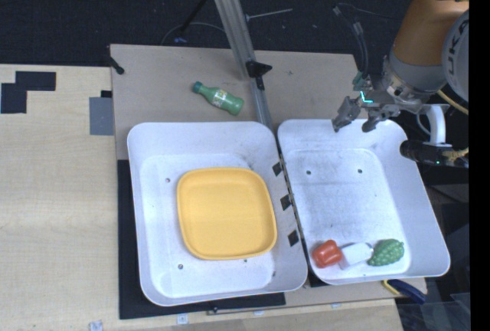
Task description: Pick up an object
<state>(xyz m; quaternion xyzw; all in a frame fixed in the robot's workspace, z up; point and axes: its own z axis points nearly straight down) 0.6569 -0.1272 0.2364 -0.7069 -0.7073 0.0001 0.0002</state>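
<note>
While the gripper (357, 121) is hanging over the far rim of the right bin (417, 199), I am seeing its two fingers spread apart with nothing between them. My candidate objects are lying well apart from it, along the bin's near edge: a red pepper (327, 253), a white block (355, 254) touching it, and green grapes (386, 251).

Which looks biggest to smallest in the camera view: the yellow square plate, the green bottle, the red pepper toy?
1. Yellow square plate, by far.
2. Green bottle.
3. Red pepper toy, only slightly smaller than the bottle, so unsure.
</note>
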